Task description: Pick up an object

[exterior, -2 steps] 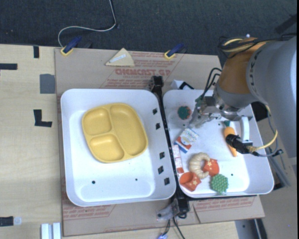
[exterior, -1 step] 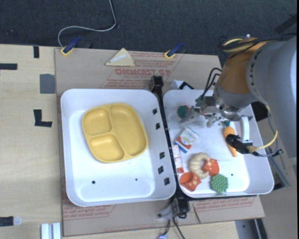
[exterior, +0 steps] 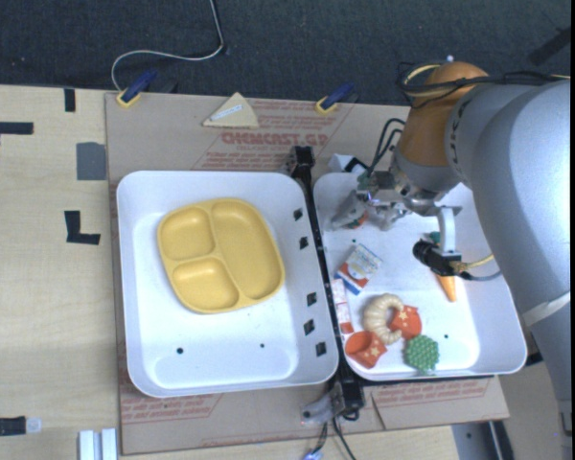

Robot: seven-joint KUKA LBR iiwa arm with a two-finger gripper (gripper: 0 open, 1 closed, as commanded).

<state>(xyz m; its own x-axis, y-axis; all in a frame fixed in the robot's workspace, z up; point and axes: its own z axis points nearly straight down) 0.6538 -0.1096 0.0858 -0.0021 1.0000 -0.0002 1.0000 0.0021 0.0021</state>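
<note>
Several small things lie in the right bin (exterior: 484, 329): a white packet (exterior: 362, 260), a red and blue packet (exterior: 348, 281), a beige ring (exterior: 381, 311), red pieces (exterior: 364, 348), a green knobbly piece (exterior: 422, 353) and an orange carrot-like piece (exterior: 448, 285). My gripper (exterior: 369, 209) is low over the far part of this bin, just beyond the white packet. I see nothing held in it. The arm's grey body and orange band cover the bin's far right corner.
In the left bin (exterior: 139, 286) lies a yellow divided plate (exterior: 220, 254). A black divider (exterior: 311, 247) runs between the bins. Both bins rest on a cardboard sheet (exterior: 268, 132) held by blue clamps. A white cable (exterior: 172, 56) loops beyond it.
</note>
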